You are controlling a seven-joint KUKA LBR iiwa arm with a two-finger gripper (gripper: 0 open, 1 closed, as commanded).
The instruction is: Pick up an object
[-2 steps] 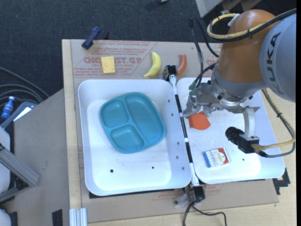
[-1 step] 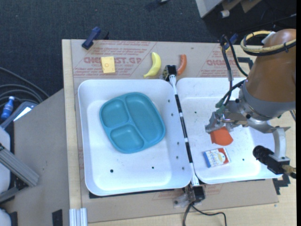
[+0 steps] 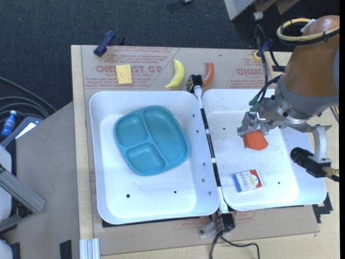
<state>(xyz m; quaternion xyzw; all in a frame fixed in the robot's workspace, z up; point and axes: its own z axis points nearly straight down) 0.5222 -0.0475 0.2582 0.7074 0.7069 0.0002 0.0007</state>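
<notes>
Plastic, card and steel are seen from above on a bench (image 3: 81,161) where two shallow white bins sit side by side, joined by a dark strip with screws. The left bin (image 3: 108,198) has rounded corners and a glossy floor, and a teal plate (image 3: 151,139) with three moulded compartments is laid in it at a slant. The right bin (image 3: 291,190) is speckled with small dark marks. In it an orange cup (image 3: 256,140), smooth and rounded, lies in the upper middle part. The gripper (image 3: 252,124) is placed directly over the cup's upper edge, its grey metal tip touching or just above it; whether the cup is between the jaws cannot be told, and how far they stand apart cannot be told either. The arm (image 3: 312,63) is seen entering from the right, with an orange band above grey housing. A small flat box (image 3: 248,180), blue and white with a red end, is laid near the right bin's front wall, well apart from the cup; its print is too small to be read. Behind the bins, a brown card sheet (image 3: 140,63) is printed in red letters, partly covered, of which "CHIC" and "ST. G" can be made out. On it are set a yellow tag (image 3: 123,74), a banana (image 3: 176,75) and a curved orange piece (image 3: 208,73). A blue clip (image 3: 104,43) is fixed at the sheet's back left corner.
</notes>
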